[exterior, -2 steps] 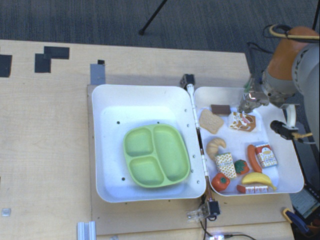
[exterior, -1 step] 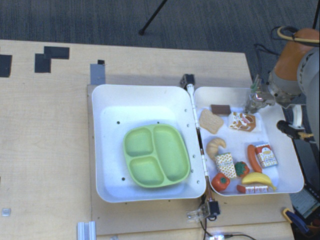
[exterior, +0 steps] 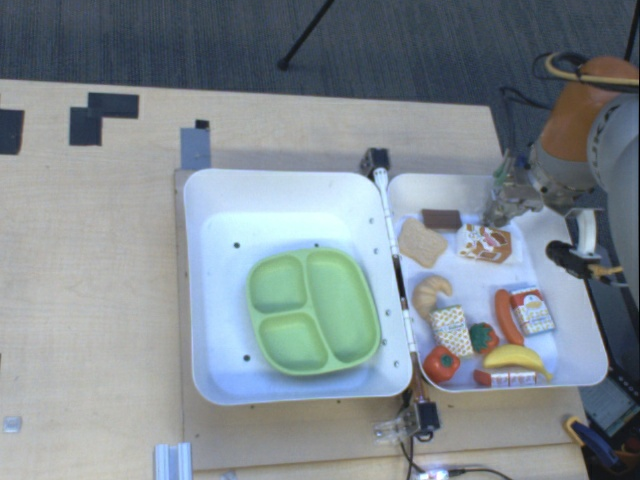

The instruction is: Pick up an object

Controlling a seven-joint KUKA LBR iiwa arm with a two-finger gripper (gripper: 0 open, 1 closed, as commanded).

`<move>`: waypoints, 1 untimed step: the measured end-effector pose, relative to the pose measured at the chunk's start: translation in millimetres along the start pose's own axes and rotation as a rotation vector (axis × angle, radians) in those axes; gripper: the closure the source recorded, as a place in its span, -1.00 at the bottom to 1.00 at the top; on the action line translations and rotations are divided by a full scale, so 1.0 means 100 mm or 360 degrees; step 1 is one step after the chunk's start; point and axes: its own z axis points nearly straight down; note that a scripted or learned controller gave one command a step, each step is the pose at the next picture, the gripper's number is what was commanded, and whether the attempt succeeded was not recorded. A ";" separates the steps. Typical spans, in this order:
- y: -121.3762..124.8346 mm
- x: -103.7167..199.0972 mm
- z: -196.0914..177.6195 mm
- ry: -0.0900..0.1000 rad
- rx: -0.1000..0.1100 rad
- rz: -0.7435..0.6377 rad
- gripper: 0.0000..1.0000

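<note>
The right bin holds several toy foods. Along its far side lie a brown chocolate bar, a tan bread slice and a red and white pizza piece. Nearer the front are a croissant, a spotted cracker block, a red sausage, a small carton, a tomato and a banana. My gripper hangs at the bin's far right, just above and behind the pizza piece, with nothing visibly held.
The left bin holds a green divided plate. A black post stands at the back where the bins meet. The grey arm with its orange band reaches in from the upper right.
</note>
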 end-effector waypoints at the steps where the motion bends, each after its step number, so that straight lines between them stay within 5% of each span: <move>1: 0.00 -0.12 -0.01 -0.0001 -0.0002 0.0002 1.00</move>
